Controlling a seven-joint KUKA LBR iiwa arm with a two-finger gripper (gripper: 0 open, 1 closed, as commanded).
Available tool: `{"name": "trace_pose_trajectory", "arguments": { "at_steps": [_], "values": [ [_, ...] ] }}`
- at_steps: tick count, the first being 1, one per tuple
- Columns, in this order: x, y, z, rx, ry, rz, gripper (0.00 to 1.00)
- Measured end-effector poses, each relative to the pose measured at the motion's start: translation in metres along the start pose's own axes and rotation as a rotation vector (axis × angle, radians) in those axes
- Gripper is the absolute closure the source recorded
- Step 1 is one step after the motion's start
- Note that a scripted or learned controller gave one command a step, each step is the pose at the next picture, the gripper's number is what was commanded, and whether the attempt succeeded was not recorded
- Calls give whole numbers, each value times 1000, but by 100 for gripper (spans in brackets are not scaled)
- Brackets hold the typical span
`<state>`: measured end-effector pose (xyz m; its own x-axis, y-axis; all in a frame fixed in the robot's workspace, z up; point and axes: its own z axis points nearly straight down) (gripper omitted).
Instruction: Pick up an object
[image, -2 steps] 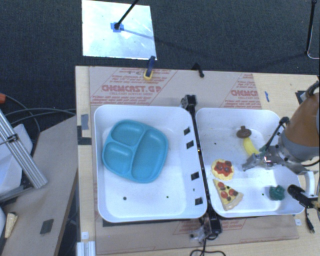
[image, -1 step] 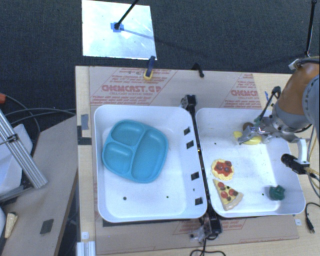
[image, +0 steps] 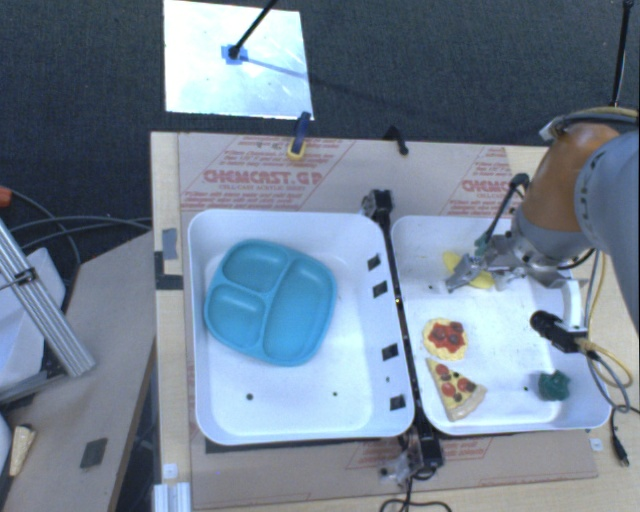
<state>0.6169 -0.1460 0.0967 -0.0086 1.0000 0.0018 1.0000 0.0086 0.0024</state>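
Left bin (image: 225, 400) holds a blue tray (image: 268, 301) (three compartments); right bin (image: 500, 418) holds pizza pieces (image: 449, 362).

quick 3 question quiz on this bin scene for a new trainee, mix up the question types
1. True or false: the blue divided plate lies in the left bin.
2. Which thing lies nearest the gripper? A) the yellow piece B) the pizza slice C) the green object
3. Fill in: the round pizza piece and the pizza slice both lie in the ____ bin.

Key
1. True.
2. A. The yellow piece sits right at the gripper, partly covered by it; whether it is gripped cannot be told.
3. Right.
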Motion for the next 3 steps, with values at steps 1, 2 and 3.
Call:
{"name": "trace_pose_trajectory", "arguments": {
  "at_steps": [1, 2, 3],
  "values": [
    [-31, 55, -18, -7, -5, 3, 0],
    [-61, 52, 12, -1, -3, 9, 0],
    [-60, 52, 11, -1, -3, 4, 0]
  ]
}}
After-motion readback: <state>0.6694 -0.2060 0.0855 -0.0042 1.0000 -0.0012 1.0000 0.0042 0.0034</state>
